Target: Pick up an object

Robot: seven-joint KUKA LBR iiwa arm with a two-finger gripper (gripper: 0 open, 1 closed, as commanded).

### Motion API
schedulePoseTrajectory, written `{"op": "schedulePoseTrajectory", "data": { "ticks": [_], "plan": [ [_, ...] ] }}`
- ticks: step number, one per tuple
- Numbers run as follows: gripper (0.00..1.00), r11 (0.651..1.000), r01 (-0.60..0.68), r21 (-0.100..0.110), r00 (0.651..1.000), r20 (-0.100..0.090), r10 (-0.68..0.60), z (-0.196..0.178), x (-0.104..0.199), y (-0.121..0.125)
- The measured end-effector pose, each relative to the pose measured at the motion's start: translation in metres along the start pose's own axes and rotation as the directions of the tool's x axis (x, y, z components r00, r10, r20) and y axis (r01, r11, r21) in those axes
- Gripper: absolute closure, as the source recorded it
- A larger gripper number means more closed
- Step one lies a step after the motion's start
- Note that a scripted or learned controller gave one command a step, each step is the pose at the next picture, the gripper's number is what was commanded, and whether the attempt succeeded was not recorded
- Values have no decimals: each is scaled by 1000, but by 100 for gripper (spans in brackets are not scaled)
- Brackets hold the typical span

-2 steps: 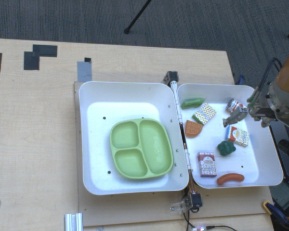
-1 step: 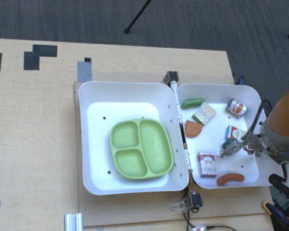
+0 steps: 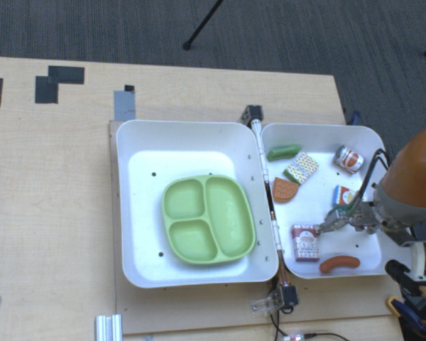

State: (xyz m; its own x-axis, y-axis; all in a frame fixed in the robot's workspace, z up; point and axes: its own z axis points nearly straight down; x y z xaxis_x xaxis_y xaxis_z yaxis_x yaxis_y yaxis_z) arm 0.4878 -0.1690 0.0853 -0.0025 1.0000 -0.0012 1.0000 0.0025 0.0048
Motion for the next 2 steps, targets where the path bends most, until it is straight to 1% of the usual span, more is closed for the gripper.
{"op": "schedulePoseTrajectory", "data": {
  "ticks": [1, 2],
  "plan": [
    [0, 1000, -1, -1, 1000, 1, 1, -92, -38, 0],
    [0, 1000, -1, 0, 1000, 0, 1, 0, -15, 0]
  ]
}}
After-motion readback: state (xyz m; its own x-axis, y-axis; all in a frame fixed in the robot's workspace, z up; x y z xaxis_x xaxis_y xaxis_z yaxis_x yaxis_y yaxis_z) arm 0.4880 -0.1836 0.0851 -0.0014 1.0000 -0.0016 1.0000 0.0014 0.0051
